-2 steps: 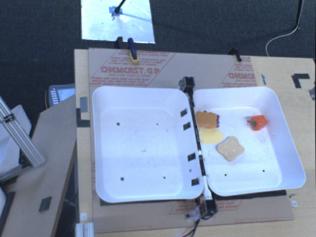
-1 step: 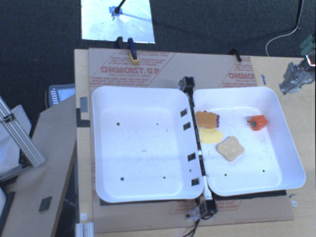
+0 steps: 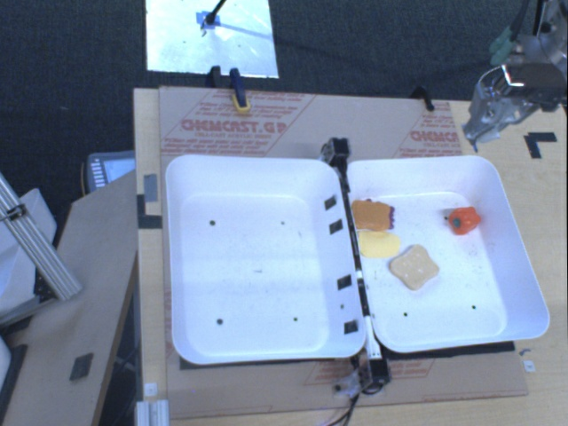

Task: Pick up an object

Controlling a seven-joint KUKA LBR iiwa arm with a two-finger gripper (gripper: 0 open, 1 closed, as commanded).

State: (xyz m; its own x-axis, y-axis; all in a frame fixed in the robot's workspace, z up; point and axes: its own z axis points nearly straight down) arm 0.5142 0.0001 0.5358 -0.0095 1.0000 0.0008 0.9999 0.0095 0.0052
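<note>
The right bin holds several small items. An orange-brown piece with a purple edge lies near the bin's left wall, with a flat yellow piece just below it. A tan toast-like slab sits lower in the middle, and a red-orange pepper-like item lies toward the right. My gripper hangs above the bench beyond the right bin's far right corner, well apart from all the items, with nothing visible between its fingers.
The left bin stands beside the right one, joined along a black clipped seam. A shiny metal sheet lies at the back, with clamps on the cardboard's far edge. An aluminium rail slants at the left.
</note>
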